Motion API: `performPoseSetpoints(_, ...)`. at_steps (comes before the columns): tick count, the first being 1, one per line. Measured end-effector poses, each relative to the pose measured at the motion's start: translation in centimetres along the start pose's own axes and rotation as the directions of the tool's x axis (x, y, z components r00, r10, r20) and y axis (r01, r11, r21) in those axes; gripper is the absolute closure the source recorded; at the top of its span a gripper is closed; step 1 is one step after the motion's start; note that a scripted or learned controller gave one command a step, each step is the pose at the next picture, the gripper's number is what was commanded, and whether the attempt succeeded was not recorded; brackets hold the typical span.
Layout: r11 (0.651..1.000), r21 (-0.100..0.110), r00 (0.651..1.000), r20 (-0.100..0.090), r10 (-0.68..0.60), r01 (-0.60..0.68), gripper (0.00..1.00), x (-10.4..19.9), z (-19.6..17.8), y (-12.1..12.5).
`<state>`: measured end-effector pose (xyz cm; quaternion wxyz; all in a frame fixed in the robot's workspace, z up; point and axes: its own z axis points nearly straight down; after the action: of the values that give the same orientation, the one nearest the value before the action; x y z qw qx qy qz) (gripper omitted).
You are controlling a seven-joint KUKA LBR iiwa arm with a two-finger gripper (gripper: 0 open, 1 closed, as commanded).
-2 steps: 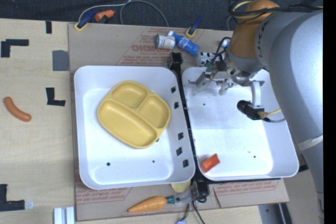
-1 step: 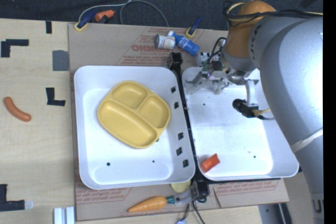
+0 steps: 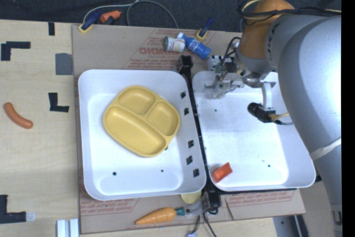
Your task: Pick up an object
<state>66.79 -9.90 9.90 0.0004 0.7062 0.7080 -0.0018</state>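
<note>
The right bin [image 3: 280, 166] serves as the landmark here. The grey arm [image 3: 310, 69] with its orange band [image 3: 259, 30] reaches in over the bin's far right corner, and the gripper [image 3: 222, 81] sits low at the bin's far left corner, close to the far wall; whether it is spread or closed, and whether it has hold of anything, I cannot tell, because the wrist hardware hides that part. A small orange block [image 3: 222, 171] lies on the bin floor near the near left corner, well apart from the gripper, with bare white floor between them. A small black part [image 3: 260, 111] of the arm's gear hangs over the bin's right half. Just left of the right bin, across the dark divider with clips [image 3: 191, 119], stands the left bin [image 3: 91, 175], and a yellow divided plate [image 3: 141, 119] rests in its middle. Beyond the right bin's far left corner, on the cardboard, lies a blue and white bottle [image 3: 187, 44] on its side. Just in front of the bin's near left corner lies a toy carrot [image 3: 157, 216]. Far to the left of both bins, on the wooden bench top [image 3: 33, 164], lies a toy sausage [image 3: 18, 115].
</note>
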Motion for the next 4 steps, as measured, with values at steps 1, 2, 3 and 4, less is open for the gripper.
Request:
performPoseSetpoints(1,1.0,0.001,1.0,0.001,0.0,0.0,0.0,0.0,0.1,0.0)
performPoseSetpoints(2,1.0,-0.001,1.0,-0.001,0.001,-0.001,0.0,0.1,0.4,0.0)
performPoseSetpoints(3,1.0,-0.005,1.0,-0.001,0.005,-0.005,0.0,-6.2,1.3,0.1)
performPoseSetpoints(4,1.0,-0.004,1.0,-0.003,-0.003,0.003,0.0,0.3,-2.0,-0.2)
